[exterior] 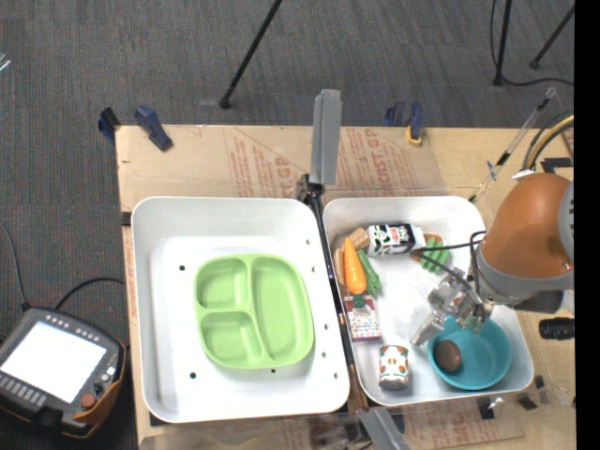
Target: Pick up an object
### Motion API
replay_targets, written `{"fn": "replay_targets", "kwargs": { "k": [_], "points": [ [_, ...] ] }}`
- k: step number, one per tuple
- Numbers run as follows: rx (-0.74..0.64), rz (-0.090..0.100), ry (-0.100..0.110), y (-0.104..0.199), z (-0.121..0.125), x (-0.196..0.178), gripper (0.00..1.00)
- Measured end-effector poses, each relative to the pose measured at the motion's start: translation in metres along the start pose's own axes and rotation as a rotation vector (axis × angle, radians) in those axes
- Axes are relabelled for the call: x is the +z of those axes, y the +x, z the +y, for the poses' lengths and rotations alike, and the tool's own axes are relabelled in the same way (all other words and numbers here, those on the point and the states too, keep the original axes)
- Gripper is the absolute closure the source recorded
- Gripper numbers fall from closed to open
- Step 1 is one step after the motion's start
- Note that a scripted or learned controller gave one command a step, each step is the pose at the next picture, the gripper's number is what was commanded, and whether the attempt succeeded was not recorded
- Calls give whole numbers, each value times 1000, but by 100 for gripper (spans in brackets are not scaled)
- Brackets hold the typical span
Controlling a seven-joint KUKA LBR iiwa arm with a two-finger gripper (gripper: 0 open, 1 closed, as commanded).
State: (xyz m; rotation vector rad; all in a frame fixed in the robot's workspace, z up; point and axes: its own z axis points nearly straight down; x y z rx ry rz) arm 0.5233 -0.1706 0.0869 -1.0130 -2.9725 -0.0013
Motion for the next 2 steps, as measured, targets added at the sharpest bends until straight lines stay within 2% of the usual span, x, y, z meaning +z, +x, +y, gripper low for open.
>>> {"fn": "replay_targets", "kwargs": {
  "k": [1, 2],
  "points": [
    [-147, -4, -1, -79, 35, -1, 0],
    [-8, 3, 3, -68, 82, 0, 0]
  ]
}}
